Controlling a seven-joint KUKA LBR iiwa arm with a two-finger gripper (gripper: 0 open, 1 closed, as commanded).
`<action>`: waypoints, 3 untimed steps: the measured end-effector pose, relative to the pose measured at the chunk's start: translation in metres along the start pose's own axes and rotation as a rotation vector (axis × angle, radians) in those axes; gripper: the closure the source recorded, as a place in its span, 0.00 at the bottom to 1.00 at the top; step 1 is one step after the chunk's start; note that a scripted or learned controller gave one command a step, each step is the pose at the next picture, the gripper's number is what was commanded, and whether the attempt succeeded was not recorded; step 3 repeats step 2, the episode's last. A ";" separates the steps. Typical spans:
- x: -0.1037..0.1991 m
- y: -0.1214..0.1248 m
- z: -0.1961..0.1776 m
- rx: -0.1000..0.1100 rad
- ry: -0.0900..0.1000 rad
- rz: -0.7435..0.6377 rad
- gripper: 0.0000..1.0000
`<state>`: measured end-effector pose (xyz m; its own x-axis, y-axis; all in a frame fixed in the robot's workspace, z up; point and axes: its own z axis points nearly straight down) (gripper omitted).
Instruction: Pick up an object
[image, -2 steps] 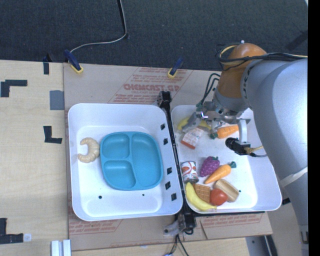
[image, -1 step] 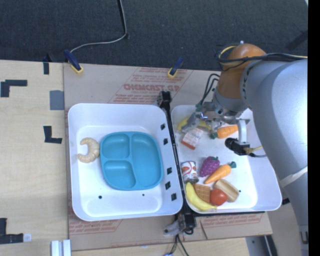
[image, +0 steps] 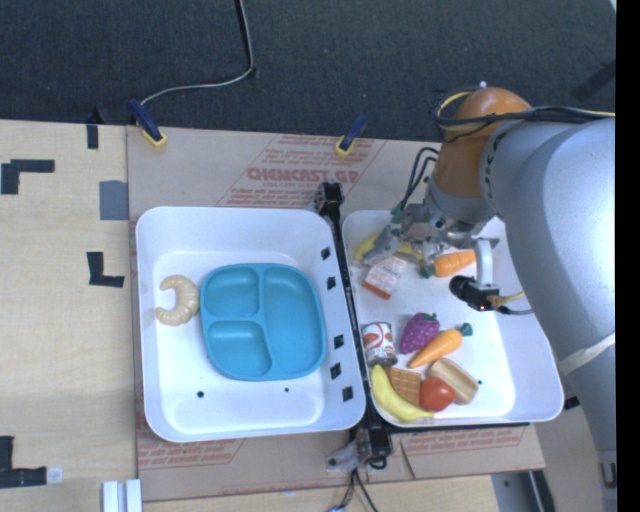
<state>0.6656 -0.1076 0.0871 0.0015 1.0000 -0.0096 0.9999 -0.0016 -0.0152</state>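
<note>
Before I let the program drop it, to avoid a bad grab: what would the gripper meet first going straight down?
Probably the small red-and-white packet under the gripper in the right bin, though depth is hard to judge.

1 fixed camera looks down at a slant from above the bench (image: 60, 300), taking in both white bins (image: 170, 400) whole, with the arm (image: 560, 200) entering from the right.
</note>
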 end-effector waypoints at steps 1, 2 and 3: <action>-0.005 0.001 0.000 0.001 0.011 -0.005 0.00; -0.002 0.000 0.000 0.000 0.004 -0.002 0.00; -0.002 0.000 0.000 0.000 0.004 -0.002 0.00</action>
